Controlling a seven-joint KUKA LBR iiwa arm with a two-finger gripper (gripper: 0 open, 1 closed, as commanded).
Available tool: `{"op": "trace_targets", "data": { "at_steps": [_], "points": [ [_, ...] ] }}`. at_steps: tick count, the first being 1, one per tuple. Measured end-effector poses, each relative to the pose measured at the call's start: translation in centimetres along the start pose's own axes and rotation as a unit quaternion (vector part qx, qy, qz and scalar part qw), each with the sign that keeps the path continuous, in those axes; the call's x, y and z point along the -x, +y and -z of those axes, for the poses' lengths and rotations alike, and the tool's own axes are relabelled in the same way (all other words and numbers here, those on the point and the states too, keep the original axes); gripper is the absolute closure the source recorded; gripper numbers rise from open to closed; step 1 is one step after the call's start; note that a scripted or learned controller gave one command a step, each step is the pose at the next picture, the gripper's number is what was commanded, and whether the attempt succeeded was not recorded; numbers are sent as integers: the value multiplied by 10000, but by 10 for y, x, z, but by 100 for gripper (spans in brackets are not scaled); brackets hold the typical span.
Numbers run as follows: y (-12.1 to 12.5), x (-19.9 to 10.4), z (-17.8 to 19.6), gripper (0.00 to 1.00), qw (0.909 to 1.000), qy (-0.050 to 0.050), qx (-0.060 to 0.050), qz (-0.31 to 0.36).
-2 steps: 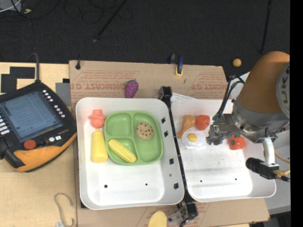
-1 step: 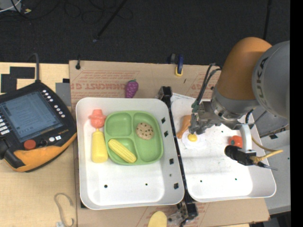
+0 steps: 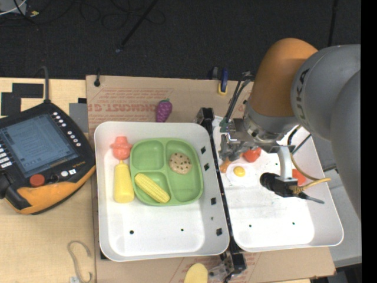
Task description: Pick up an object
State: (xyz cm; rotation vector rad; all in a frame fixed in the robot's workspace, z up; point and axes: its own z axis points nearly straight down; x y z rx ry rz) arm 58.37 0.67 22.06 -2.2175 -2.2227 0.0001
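My gripper [image 3: 231, 148] hangs low over the far left corner of the right bin [image 3: 283, 229], under the grey arm with its orange band. A fried egg toy [image 3: 238, 171] lies on the bin floor just in front of it. A red round piece [image 3: 253, 154] sits right beside the gripper, partly hidden by it. An orange piece [image 3: 298, 176] lies further right. I see nothing clearly between the fingers.
The left bin [image 3: 153, 232] holds a green divided plate [image 3: 154, 158] with a cookie [image 3: 180, 163] and a corn cob [image 3: 152, 187], plus a yellow bottle [image 3: 122, 183] and a pink-red toy [image 3: 121, 148]. Purple grapes [image 3: 164, 110] lie behind it, a teach pendant [image 3: 38, 152] to the left.
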Motion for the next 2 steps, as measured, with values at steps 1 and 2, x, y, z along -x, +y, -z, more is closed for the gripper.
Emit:
{"op": "trace_targets", "data": {
  "at_steps": [1, 2],
  "points": [
    [-12, 1, -3, 100, 10000, -7, -16, -17],
    [-2, 10, 2, 100, 10000, -7, -1, -15]
  ]
}}
